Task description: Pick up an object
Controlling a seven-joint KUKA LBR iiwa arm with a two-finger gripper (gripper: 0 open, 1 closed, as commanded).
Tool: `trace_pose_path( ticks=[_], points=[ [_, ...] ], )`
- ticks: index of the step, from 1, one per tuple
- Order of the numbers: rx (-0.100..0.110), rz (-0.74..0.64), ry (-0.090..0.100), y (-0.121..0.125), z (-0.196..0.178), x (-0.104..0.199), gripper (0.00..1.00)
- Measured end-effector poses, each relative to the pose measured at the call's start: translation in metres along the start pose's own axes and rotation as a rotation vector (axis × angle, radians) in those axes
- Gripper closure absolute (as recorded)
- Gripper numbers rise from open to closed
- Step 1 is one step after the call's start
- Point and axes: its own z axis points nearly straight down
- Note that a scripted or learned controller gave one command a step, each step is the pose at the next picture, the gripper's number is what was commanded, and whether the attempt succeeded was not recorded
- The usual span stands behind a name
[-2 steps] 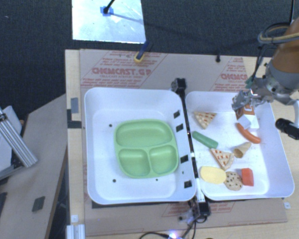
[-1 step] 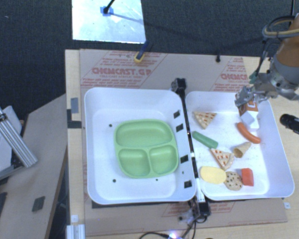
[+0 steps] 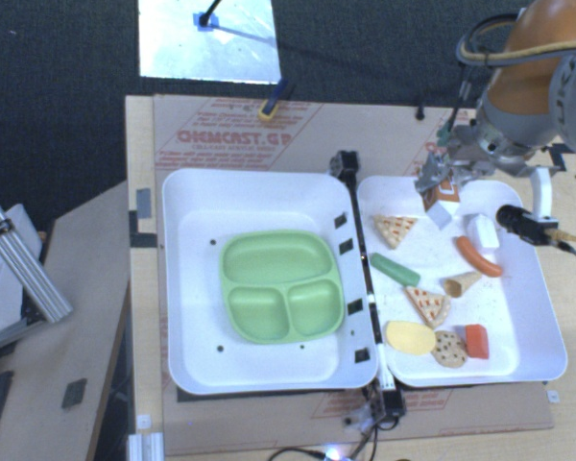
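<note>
The desk [image 3: 221, 128], covered by a printed cardboard sheet, is seen carrying two shallow white bins side by side. The left bin [image 3: 187, 219] is occupied by a green three-compartment plate [image 3: 280, 286] lying flat at its middle. The arm [image 3: 538, 56], grey with an orange band, is seen entering from the upper right of the frame, and its jaws [image 3: 434, 185] are placed over the upper left corner of the right bin [image 3: 547, 339]; whether they are spread or pressed together cannot be told, since the tips are blurred against a small orange-and-white piece.

Small toy foods are scattered in the right bin: a pizza wedge [image 3: 395, 229] near its upper left, a green stick [image 3: 395, 270] below it, a sausage [image 3: 478, 256] to the right, a second wedge [image 3: 428, 304], a cone [image 3: 461, 283], a yellow oval [image 3: 410, 336], a cookie [image 3: 449, 350] touching it, and an orange block [image 3: 476, 341] at the lower right.
</note>
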Motion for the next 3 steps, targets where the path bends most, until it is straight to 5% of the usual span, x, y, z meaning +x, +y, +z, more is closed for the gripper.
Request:
trace_pose_path(
  ticks=[1,3],
  points=[
    [0.003,0.002,-0.001,0.006,0.015,0.033,1.00],
    [0.002,0.006,-0.002,0.004,-0.003,0.023,1.00]
  ],
)
